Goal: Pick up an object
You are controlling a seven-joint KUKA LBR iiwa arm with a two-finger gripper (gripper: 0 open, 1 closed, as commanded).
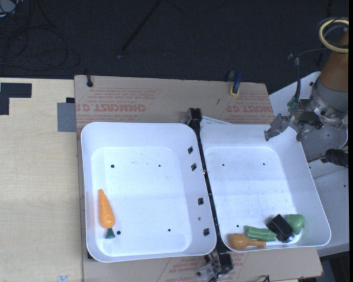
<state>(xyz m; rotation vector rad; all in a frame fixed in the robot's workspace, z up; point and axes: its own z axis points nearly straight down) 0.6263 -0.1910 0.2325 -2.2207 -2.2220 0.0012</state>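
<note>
An orange toy carrot [106, 209] with a green stub lies near the left wall of the left bin [135, 140]. In the right bin [253, 157], at its front right corner, several small objects huddle together: an orange pear-shaped piece [245, 241], a long green piece [259, 234], a black block [280, 227] and a rounded green piece [295, 221]. My gripper [289, 128] hangs over the far right rim of the right bin, well away from those objects. Its two grey fingers stand apart, open, with nothing between them.
A black divider [201, 181] with clips runs between the two bins. Both bins rest on a cardboard sheet [165, 98]. A blue and yellow clamp [236, 83] sits at the cardboard's far edge. Cables [23, 16] lie on the dark floor behind.
</note>
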